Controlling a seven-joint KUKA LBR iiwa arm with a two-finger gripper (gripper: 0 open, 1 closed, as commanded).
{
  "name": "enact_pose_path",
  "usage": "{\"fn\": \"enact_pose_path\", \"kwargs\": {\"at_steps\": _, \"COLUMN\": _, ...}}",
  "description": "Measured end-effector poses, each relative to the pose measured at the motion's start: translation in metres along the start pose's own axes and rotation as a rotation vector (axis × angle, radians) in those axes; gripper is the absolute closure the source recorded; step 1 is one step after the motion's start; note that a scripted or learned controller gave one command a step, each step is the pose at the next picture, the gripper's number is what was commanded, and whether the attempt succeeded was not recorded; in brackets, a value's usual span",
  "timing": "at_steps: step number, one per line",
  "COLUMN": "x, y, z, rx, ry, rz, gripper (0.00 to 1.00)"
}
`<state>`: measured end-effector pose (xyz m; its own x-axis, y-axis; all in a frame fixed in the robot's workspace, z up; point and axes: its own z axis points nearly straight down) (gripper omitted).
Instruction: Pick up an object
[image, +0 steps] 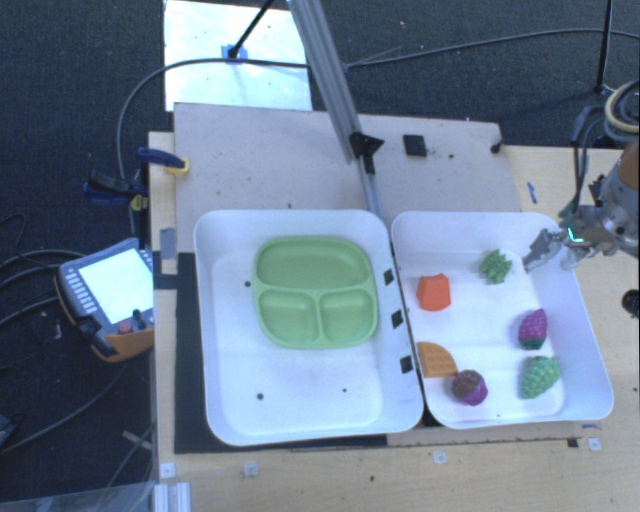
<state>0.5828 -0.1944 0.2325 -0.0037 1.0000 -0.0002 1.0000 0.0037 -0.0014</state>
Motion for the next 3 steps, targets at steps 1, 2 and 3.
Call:
{"fn": "enact_pose_path", "kwargs": {"at_steps": 1, "x": 0.000, "y": 0.001, "z": -0.001, "rx": -0.003, "ry": -0.001, "rz": -0.001, "gripper": 0.00}}
{"fn": "enact_pose_path", "kwargs": {"at_steps": 2, "x": 0.010, "y": -0.002, "z": 0.054, "rx": -0.001, "ry": 0.000, "rz": 0.001, "gripper": 0.00}}
{"fn": "enact_pose_path", "kwargs": {"at_steps": 3, "x": 0.010, "y": 0.008, "z": 0.110, "rx": -0.001, "ry": 0.000, "rz": -0.002, "gripper": 0.00}}
